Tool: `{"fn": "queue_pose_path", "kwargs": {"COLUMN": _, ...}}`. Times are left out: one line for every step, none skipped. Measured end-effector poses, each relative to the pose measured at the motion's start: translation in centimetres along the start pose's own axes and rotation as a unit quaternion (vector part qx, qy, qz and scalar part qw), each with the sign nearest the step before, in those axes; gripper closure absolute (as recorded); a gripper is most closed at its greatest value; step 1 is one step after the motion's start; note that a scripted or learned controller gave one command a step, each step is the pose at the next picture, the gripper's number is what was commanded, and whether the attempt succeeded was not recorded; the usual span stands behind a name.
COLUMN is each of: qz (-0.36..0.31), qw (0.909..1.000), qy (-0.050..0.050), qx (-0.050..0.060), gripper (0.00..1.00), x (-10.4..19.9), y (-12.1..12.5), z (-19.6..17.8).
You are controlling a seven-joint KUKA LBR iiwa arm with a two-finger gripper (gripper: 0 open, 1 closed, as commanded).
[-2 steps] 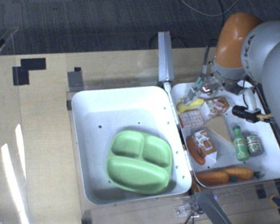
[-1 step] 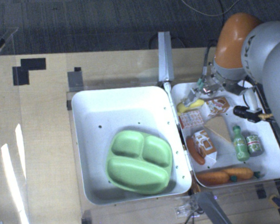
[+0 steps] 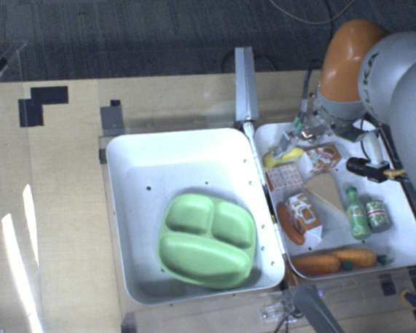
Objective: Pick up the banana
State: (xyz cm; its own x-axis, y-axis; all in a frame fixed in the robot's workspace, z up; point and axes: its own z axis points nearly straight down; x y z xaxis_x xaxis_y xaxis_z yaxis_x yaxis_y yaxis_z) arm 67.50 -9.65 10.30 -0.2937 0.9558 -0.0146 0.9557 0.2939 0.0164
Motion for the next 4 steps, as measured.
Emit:
{"fn": "queue_pose_path", "kwargs": {"qz": -0.021, "qw": 0.9998, "qy": 0.001, "qx": 0.002, "gripper": 0.00, "x": -0.10, "y": -0.14, "z": 0.09}}
{"fn": "queue_pose_path", "kwargs": {"qz": -0.012, "qw": 0.9999, "qy": 0.003, "qx": 0.003, "gripper": 0.00, "x": -0.19, "y": -0.21, "z": 0.30}}
{"fn": "queue_pose_path", "kwargs": {"qz": -0.004, "qw": 1.0000, "qy": 0.002, "qx": 0.003, "gripper": 0.00, "x": 0.09, "y": -0.19, "z": 0.41}}
{"fn": "queue_pose_path", "kwargs": {"qz": -0.002, "qw": 1.0000, "qy": 0.003, "qx": 0.004, "gripper": 0.00, "x": 0.11, "y": -0.21, "z": 0.48}}
